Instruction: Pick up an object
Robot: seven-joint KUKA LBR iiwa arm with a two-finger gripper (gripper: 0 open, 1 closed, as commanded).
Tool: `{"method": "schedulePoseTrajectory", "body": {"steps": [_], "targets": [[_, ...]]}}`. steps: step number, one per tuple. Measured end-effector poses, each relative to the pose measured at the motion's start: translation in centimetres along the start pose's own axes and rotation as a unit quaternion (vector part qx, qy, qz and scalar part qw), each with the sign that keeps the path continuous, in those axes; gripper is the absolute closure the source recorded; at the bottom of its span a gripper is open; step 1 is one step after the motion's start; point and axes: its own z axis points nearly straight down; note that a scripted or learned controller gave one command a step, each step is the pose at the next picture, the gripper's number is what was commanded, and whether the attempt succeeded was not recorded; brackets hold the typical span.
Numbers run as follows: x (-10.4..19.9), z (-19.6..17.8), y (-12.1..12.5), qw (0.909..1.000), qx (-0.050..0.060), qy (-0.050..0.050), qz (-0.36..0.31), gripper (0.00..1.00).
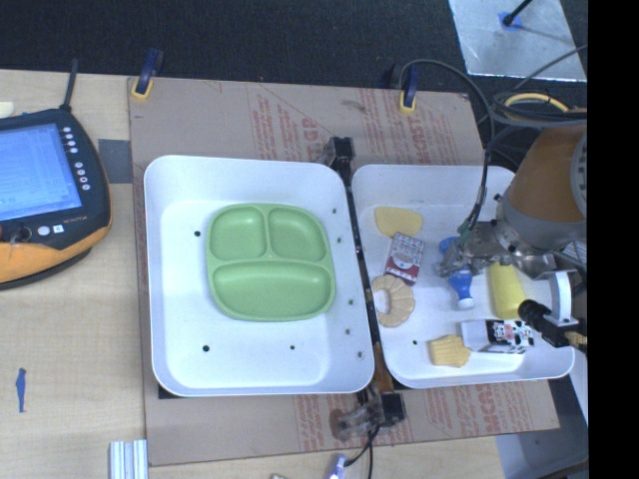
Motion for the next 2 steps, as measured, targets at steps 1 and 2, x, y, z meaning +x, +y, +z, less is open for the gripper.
{"method": "schedulePoseTrajectory", "body": {"steps": [1, 2], "targets": [[2.2, -4.2, 8.5, 1.0, -0.003, 0.001, 0.003, 1.0], [9.3, -12.3, 4.9, 1.0, -0.003, 0.001, 0.003, 1.0]]}}
